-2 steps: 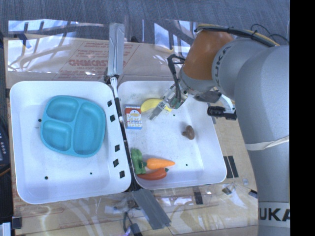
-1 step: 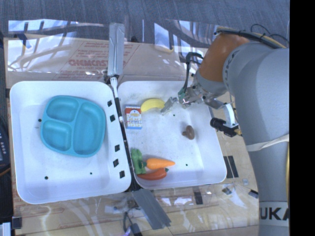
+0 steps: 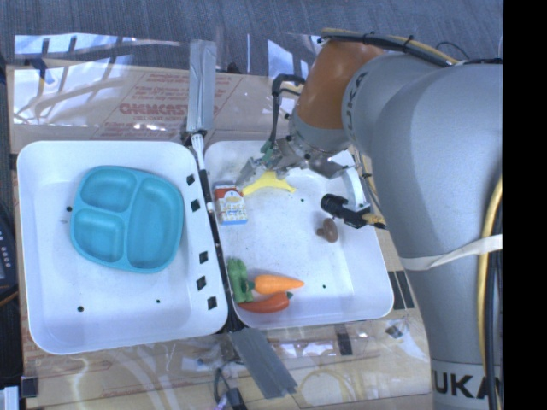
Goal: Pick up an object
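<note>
My gripper [image 3: 263, 167] hangs over the far part of the right bin [image 3: 359, 293], under the orange band of the arm. A yellow banana-shaped toy [image 3: 272, 183] lies directly below it, touching or nearly touching the gripper's tip; whether it is gripped is hidden. A small red and white carton [image 3: 231, 205] sits just left of the banana by the bin's left wall. A small brown lump [image 3: 327, 229] lies to the right. At the near edge an orange carrot [image 3: 276, 283] rests on a red pepper [image 3: 264, 304], beside a green vegetable [image 3: 238, 279].
The left bin [image 3: 51, 314] holds a blue divided plate [image 3: 128, 218]. A ridge with black clips [image 3: 205, 246] separates the two bins. The big grey arm [image 3: 427, 143] covers the right bin's far right corner. Open white floor lies in the right bin's middle.
</note>
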Controlling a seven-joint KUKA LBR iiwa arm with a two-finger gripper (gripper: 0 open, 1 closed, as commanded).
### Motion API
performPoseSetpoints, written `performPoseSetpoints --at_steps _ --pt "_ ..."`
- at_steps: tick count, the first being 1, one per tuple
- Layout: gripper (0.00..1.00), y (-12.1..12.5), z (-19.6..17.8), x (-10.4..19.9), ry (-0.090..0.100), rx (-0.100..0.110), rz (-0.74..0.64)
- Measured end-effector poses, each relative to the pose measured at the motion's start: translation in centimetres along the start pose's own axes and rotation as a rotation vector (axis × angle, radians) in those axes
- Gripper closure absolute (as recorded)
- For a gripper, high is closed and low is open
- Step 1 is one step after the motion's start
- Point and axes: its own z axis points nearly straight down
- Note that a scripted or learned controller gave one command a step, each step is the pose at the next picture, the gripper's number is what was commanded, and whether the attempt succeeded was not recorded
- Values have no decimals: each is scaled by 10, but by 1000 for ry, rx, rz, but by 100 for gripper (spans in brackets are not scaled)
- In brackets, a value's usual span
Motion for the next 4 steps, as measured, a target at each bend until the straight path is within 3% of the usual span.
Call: performPoseSetpoints --at_steps 1,2,4 --pt "0 -7 12 -51 -7 -18 71" --pt "0 -17 12 -93 -6 -19 266" --pt "0 -65 11 -81 -8 -29 247"
